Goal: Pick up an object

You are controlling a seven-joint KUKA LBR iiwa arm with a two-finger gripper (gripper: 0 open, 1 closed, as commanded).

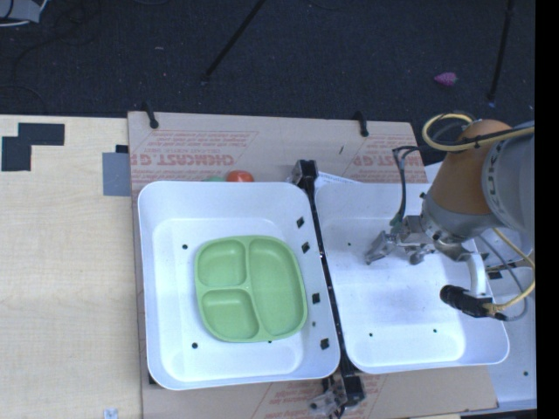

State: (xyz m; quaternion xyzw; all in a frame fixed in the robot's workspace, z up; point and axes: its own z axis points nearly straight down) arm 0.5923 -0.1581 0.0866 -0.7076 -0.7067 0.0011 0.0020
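A light green divided plate (251, 288) with three compartments lies flat in the middle of the left bin (166, 234). My gripper (397, 253) hangs low over the upper middle of the right bin (410, 339), well to the right of the plate. Its two metal fingers (376, 253) are spread, so it stands open with nothing between them. The white floor beneath the gripper is bare.
A small orange-red object (239, 177) and a bit of green (214, 179) peek over the left bin's far rim, on the cardboard (192, 151). A black clamp strip (320, 269) runs between the bins. Cables and a black fitting (467, 301) trail from the wrist at the right.
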